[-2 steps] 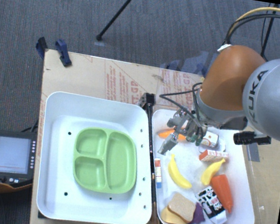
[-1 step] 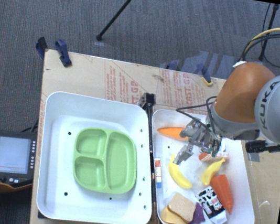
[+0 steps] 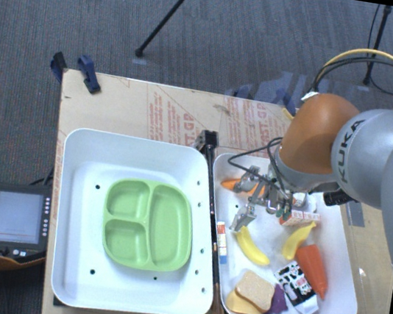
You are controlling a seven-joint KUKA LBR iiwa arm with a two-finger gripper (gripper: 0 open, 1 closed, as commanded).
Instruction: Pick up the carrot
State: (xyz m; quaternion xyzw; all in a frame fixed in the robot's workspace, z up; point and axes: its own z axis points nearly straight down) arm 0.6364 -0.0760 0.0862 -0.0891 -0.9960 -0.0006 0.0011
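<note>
The carrot, a fat orange cone, lies in the right bin near its right wall, between a yellow banana and a black-and-white carton. My gripper hangs low over the bin's upper left part, well to the left of the carrot and apart from it. Its fingers stand open, one up near the back wall and one down by a second banana. Nothing is held between them. A small orange piece lies just left of the gripper, partly hidden by it.
A slice of bread on a yellow slab sits at the right bin's front. A marker lies along its left wall. The left bin holds a green divided plate. A tablet sits left of the bench.
</note>
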